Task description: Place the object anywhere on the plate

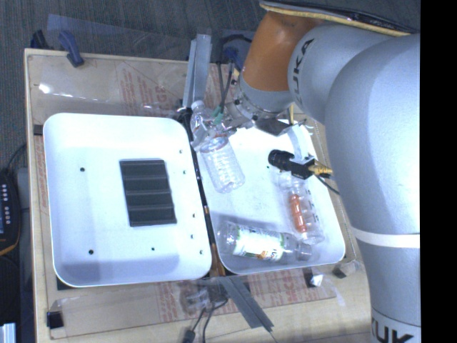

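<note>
Looming grey, my arm hangs over the right bin, gripper seemingly pinching the clear bottle by its neck, so I should lift straight before crossing to the dark plate.

One fixed camera, mounted above the desk, looks down at a slant. Both white bins, left bin and right bin, fall within frame. The arm enters from the right, close to the lens, covering the desk's right edge.
</note>
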`<state>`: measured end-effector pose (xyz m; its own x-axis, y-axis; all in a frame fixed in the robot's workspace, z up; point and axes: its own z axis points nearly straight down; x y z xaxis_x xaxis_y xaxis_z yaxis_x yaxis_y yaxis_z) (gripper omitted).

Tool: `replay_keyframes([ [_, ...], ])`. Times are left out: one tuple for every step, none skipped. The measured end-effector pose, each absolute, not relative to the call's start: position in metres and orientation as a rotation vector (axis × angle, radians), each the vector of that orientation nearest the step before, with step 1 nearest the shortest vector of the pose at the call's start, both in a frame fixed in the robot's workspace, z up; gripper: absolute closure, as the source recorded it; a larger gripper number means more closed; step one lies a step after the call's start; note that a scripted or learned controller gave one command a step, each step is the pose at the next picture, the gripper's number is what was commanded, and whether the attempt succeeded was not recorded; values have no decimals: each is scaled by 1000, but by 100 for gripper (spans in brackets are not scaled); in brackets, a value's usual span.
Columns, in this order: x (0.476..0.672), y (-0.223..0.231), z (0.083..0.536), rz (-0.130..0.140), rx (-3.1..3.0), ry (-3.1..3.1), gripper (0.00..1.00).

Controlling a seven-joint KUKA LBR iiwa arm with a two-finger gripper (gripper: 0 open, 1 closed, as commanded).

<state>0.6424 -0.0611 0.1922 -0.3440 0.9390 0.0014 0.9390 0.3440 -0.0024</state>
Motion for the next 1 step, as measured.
replay_keyframes([
  [617, 10, 246, 1, -1557, -2730, 100],
])
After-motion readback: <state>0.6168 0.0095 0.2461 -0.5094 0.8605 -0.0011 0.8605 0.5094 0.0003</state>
